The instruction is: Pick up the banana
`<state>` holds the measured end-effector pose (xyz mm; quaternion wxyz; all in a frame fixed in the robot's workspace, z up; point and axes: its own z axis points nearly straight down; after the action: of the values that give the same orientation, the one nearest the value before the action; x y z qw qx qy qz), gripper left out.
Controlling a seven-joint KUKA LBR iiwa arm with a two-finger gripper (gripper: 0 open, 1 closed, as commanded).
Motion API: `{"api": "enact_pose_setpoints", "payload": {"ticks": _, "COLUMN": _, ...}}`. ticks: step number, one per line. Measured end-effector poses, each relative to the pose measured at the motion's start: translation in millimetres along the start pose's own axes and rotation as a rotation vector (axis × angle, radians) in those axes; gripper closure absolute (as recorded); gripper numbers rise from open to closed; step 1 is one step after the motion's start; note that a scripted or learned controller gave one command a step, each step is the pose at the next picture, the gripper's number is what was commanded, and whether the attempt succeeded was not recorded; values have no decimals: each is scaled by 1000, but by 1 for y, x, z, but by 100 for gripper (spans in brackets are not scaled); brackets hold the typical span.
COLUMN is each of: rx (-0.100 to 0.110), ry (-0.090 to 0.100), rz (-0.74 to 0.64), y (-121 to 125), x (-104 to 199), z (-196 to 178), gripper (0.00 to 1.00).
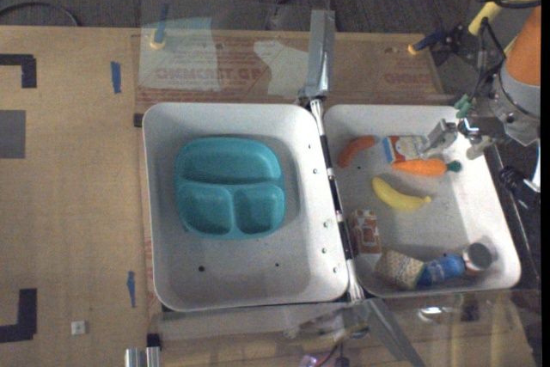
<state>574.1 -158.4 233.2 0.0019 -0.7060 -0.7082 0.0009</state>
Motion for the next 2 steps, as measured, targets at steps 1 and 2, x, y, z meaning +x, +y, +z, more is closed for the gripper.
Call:
{"api": "enact_pose_setpoints", "payload": {"ticks": 1, "rx": -2, "ry": -1, "rz": -163, "y": 2, "x": 41, "z": 140, "gripper": 0}}
{"api": "enact_pose_setpoints", "payload": {"ticks": 2, "rx": -2, "ry": -1, "rz": -155, "y": 0, "x": 38, "z": 131, "gripper": 100}}
